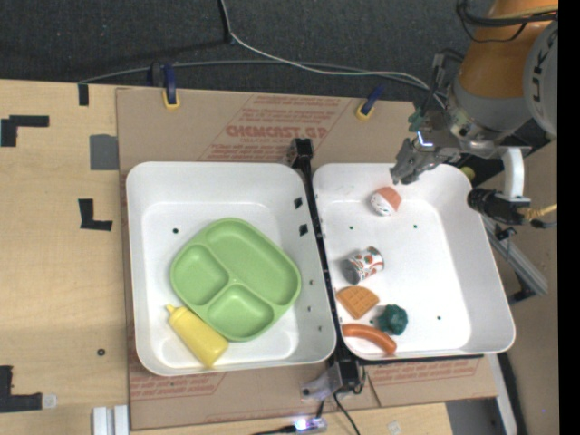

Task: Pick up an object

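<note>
Cardboard-topped bench carries two white bins. Gripper [410, 168] hangs over right bin's [471, 320] far edge, finger state cannot be told. Pink-and-white piece [385, 200] lies just beside it.

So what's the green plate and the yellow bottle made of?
Green plate: looks like smooth plastic, one even colour, moulded into three rounded compartments, faint sheen. Yellow bottle: probably soft plastic too, matte and uniformly yellow with a narrow nozzle. I can't be sure from looks alone.

Two yellow clamps [170, 97] pin brown cardboard [263, 130] beneath black cables [237, 42].
</note>
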